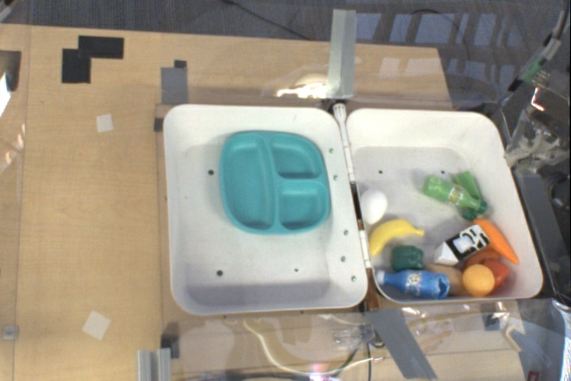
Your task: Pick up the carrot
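Observation:
The carrot [497,240] is an orange, tapered piece lying at the right side of the right bin [419,134], close to the bin's right wall. It touches a black-and-white block [468,243] on its left and sits just below a green bottle [456,191]. An orange ball [479,280] lies just in front of it.
The left bin [192,281] holds a teal divided plate [274,180]. In the right bin also lie a white egg [373,206], a yellow banana [393,235], a dark green piece [408,258] and a blue bottle [413,284]. A metal post [342,53] stands behind the bins.

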`<move>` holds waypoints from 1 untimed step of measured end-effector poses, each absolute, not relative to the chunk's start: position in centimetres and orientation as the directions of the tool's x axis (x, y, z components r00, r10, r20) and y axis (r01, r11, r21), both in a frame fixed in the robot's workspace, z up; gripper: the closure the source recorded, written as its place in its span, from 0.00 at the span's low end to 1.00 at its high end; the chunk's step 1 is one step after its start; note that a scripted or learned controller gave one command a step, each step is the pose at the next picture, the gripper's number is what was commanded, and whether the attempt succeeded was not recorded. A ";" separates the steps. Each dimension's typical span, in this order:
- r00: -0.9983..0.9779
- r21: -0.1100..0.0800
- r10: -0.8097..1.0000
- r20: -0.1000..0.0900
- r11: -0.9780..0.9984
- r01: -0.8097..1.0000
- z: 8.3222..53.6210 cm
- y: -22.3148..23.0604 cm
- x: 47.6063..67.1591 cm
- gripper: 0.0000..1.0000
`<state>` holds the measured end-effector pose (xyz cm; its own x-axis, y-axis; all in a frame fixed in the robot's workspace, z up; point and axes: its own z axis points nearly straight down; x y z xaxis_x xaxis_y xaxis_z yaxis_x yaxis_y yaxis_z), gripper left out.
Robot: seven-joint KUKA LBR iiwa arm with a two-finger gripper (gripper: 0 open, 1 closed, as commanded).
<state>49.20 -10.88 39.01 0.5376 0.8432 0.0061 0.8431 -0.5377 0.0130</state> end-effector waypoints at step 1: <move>0.535 0.006 0.845 0.002 -0.535 0.845 38.7 -10.7 49.2 0.00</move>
<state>49.16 -10.74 38.67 0.5353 0.8447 0.0017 0.8446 -0.5353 0.0060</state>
